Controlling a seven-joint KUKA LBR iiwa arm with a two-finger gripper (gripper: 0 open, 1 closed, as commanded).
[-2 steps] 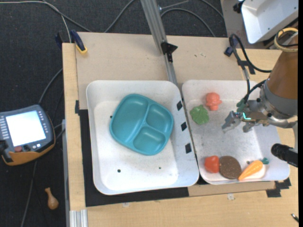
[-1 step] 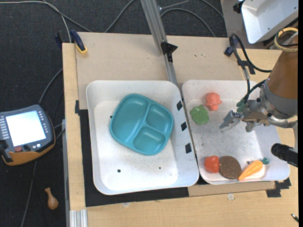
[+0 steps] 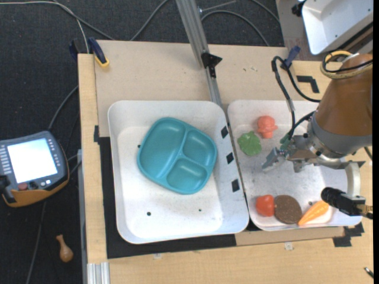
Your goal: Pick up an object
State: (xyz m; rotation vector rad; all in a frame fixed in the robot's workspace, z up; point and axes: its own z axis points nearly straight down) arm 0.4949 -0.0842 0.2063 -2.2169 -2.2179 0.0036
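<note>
Gripper: we see the gripper (image 3: 283, 157) low over the right bin (image 3: 246, 203), the grey and orange arm coming in from three o'clock; its two fingers stand apart, pointing towards nine o'clock, with nothing between them; we read it as open and empty.

Nearest candidate: the green toy (image 3: 249, 143) lies in the right bin's upper left part, at about ten o'clock from the fingertips and just beside them; we judge it the likeliest thing to be picked; it is lumpy and roundish, with no clear long axis that we can make out.

Second candidate: the pink-orange toy (image 3: 266, 125) sits just beside the green one, at about eleven o'clock from the gripper, a little farther off.

Lower row: a red tomato-like piece (image 3: 265, 205), a brown oval piece (image 3: 287, 209) touching it, and an orange carrot (image 3: 314, 212) lie along the bin's near edge, at six to seven o'clock from the gripper, apart from it.

Left bin: the left bin (image 3: 127, 218) bears a teal divided plate (image 3: 177, 154), well apart from the gripper at nine o'clock.

Coming move, as we judge it: a short shift towards ten o'clock, then down over the green toy; the pink-orange neighbour may get nudged.
</note>
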